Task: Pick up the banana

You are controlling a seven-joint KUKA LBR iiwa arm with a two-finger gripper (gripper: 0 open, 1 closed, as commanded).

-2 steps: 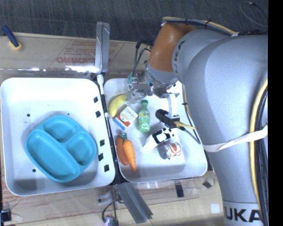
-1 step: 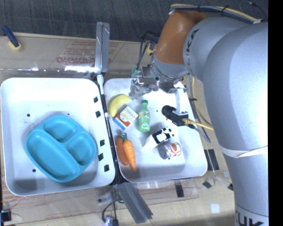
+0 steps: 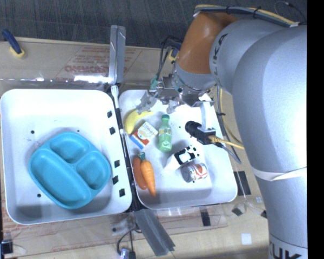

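1 carton [image 3: 144,133] touching banana [image 3: 130,120]

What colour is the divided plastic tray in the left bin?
Light blue; the divided plastic tray shows best in the camera view.

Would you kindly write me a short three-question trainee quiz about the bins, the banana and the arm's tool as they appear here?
1. True or false: the banana lies in the left bin.
2. Which item lies nearest the right bin's front-left corner? A) green bottle B) carrot C) blue tray
3. Fill in: the tool hovers just above the ____.

Key: 1 false; 2 B; 3 banana.
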